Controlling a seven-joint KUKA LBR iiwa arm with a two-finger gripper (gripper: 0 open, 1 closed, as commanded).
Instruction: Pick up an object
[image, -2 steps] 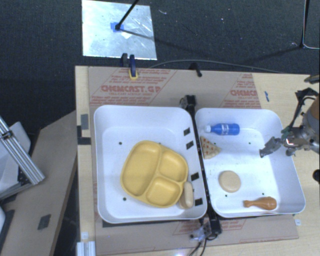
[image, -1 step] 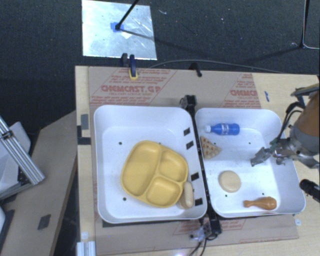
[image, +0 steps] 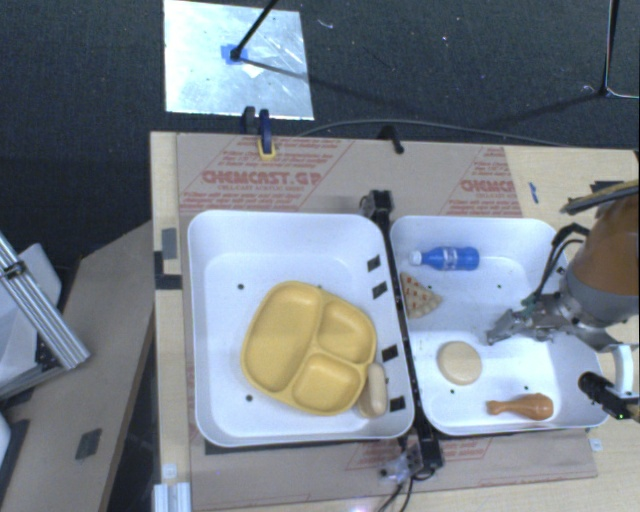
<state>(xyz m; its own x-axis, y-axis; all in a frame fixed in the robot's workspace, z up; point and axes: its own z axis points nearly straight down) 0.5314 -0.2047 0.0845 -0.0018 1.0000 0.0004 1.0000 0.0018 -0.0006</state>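
Observation:
The right bin (image: 520, 240) holds a blue bottle (image: 446, 258) lying on its side at the back and a pizza slice (image: 419, 296) by the left wall. Nearer the front lie a round tan bun (image: 460, 362) and a brown drumstick (image: 521, 406). My gripper (image: 503, 332) reaches in from the right, low over the bin's middle. It sits just right of and slightly behind the bun, apart from it. Nothing is seen held in it.
In the left bin (image: 290, 235) lies a yellow divided plate (image: 308, 346) with a pale bread roll (image: 374, 389) against its right edge. A black divider (image: 390, 300) joins the two bins. The arm's orange band (image: 612, 250) hangs over the right bin's right wall.

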